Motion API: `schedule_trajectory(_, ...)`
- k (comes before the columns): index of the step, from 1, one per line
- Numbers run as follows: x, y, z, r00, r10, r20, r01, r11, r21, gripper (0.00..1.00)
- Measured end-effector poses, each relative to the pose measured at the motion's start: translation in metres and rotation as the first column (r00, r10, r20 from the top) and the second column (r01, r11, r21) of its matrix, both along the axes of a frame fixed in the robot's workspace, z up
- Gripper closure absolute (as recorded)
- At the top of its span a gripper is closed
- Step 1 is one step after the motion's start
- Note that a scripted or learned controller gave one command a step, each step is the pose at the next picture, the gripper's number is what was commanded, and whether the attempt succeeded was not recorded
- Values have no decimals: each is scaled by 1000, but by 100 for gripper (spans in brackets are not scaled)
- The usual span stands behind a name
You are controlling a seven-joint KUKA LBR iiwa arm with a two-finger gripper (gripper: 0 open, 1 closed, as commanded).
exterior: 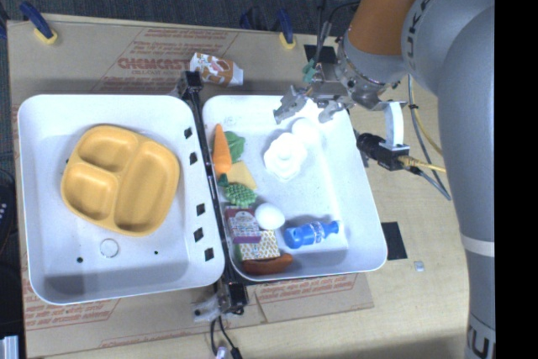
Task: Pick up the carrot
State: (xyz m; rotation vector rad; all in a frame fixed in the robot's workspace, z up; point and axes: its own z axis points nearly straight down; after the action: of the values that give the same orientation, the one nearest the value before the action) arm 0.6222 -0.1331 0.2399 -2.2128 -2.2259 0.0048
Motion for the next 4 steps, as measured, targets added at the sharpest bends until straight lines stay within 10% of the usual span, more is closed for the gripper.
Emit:
schedule_trajectory(1, 8, 31, -138, 990, 144, 2, -144, 990, 0, 0)
schedule_trajectory(2, 8, 31, -128, 989, 147, 0, -147, 989, -1, 100)
schedule_trajectory(3, 8, 31, -128, 989, 148, -1, -148, 989, -1, 0)
schedule_trajectory(4, 21, 36, -148, 991, -133, 1, 133, 991, -1, 0)
